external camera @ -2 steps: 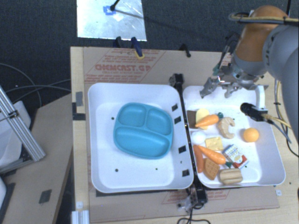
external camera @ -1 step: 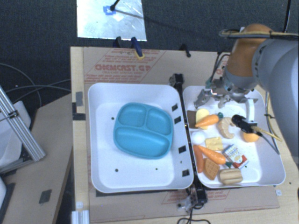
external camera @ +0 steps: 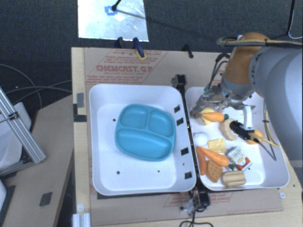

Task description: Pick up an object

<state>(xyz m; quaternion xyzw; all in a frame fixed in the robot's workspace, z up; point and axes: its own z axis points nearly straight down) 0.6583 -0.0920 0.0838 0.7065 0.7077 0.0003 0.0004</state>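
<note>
The right bin [external camera: 279, 171] holds several toy foods. An orange carrot piece [external camera: 213, 117] lies at its back left on a pale yellow piece [external camera: 206, 121]. Below them are a white egg [external camera: 201, 138], a yellow cheese slice [external camera: 217, 144], two more carrots [external camera: 216, 156], a brown waffle [external camera: 213, 171], a bread roll [external camera: 234, 178], a colourful packet [external camera: 238, 157] and a tan bun [external camera: 229, 129]. My gripper [external camera: 200, 107] hangs low over the bin's back left corner, just left of and above the orange carrot piece. Nothing shows between its fingers.
The left bin [external camera: 102, 126] carries a blue divided plate [external camera: 145, 131] in its middle. Black clips line the wall between the two bins [external camera: 185, 126]. The grey arm with its orange band [external camera: 241, 56] fills the space over the right bin's back right.
</note>
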